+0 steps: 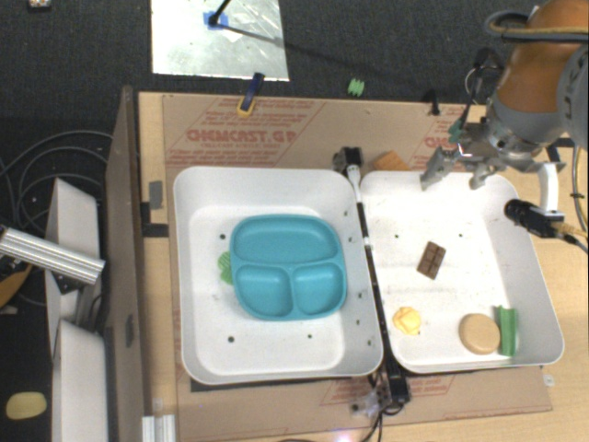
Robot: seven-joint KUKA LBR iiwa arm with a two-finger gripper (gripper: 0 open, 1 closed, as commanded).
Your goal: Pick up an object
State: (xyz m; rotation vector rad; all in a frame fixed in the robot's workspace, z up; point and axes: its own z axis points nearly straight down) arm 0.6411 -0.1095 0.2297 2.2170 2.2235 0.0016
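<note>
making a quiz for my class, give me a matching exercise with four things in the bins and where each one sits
Things:
1. blue divided plate
2. brown block
3. yellow toy
4. round tan piece

Places:
A. right bin, near its middle
B. right bin, front right corner, touching a green piece
C. left bin, centre
D. right bin, front left, close to the divider between the bins

Pairs: 1-C, 2-A, 3-D, 4-B
</note>
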